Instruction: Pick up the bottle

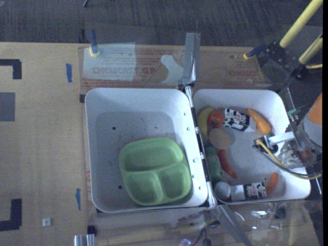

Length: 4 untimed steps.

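The bottle point(240, 190) is white with a dark printed label. It lies on its side along the front wall of the right bin point(292, 188), its rounded end pointing left. My gripper point(285, 148) hangs over the right side of that bin, wrapped in a yellow cable. It is above and to the right of the bottle, clearly apart from it, with nothing visibly held. The grey arm with its orange band point(316, 111) comes in from the right edge.
Around the bottle lie a small orange carrot point(273, 181), a red pepper point(228, 165), a tan round piece point(220, 138), a cow-patterned carton point(237, 120) and a larger orange carrot point(259, 121). The left bin point(102, 111) holds a green divided plate point(155, 170).
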Each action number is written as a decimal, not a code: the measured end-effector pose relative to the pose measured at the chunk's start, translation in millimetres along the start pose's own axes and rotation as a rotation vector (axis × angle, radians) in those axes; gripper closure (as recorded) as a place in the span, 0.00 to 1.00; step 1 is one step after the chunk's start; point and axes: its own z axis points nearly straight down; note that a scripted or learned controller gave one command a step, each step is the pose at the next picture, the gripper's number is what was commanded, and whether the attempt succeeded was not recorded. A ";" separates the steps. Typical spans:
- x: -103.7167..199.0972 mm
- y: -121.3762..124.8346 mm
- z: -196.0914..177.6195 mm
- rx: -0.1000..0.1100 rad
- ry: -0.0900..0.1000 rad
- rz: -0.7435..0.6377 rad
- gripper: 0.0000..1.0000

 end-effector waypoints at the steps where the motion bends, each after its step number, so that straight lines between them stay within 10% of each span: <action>1: 32.3 13.2 -36.8 -0.012 0.000 0.039 1.00; 2: 0.6 -17.6 -48.2 -0.010 -0.002 -0.090 1.00; 3: 49.0 -57.1 27.3 -0.015 0.005 -0.053 1.00; 4: 48.9 -57.5 18.1 -0.013 0.004 -0.053 1.00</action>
